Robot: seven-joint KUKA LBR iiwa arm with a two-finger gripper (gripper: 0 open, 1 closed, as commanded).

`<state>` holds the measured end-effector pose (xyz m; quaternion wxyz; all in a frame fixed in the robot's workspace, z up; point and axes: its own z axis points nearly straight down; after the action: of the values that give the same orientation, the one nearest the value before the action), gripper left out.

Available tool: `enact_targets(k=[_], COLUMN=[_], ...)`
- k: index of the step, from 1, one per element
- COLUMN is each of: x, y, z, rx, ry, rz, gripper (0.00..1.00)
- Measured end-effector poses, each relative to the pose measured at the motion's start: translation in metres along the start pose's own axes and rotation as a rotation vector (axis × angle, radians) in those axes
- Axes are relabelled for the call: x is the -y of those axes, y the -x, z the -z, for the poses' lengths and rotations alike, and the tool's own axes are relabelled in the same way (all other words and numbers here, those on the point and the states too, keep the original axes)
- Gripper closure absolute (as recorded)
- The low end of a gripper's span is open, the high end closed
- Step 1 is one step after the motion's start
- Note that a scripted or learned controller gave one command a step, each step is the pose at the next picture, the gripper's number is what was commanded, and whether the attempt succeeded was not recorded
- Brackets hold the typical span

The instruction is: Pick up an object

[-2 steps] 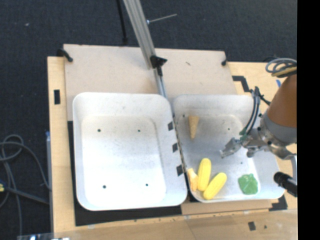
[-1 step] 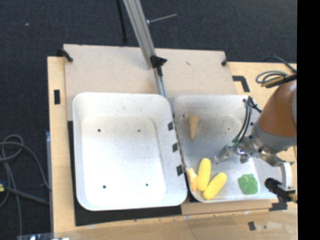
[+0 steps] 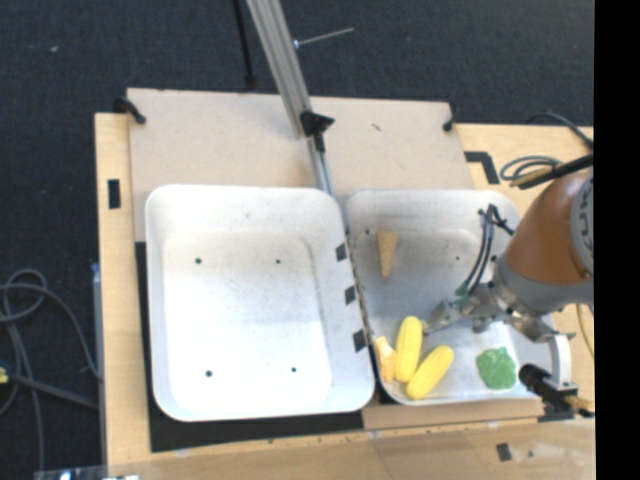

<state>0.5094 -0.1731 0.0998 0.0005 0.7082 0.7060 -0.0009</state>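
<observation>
In the right bin (image 3: 420, 208), the gripper (image 3: 462, 313) hangs just beside two yellow corn cobs (image 3: 418, 356), which lie down-left of it, slanting. I cannot tell its grip.

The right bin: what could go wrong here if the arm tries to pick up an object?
1. The two yellow corn pieces lie touching near the right bin's front wall; a grasp may catch both, or jam against the wall.
2. The green object sits near the front corner, close beside the gripper, so a descent may push it instead of gripping it.
</observation>
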Motion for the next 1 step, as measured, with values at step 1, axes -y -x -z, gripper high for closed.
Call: enact_targets(k=[1], x=[-0.0019], y=[0.0003], z=[0.0122], rx=[0.000], ry=[0.007], rz=[-0.006], gripper=[1.00])
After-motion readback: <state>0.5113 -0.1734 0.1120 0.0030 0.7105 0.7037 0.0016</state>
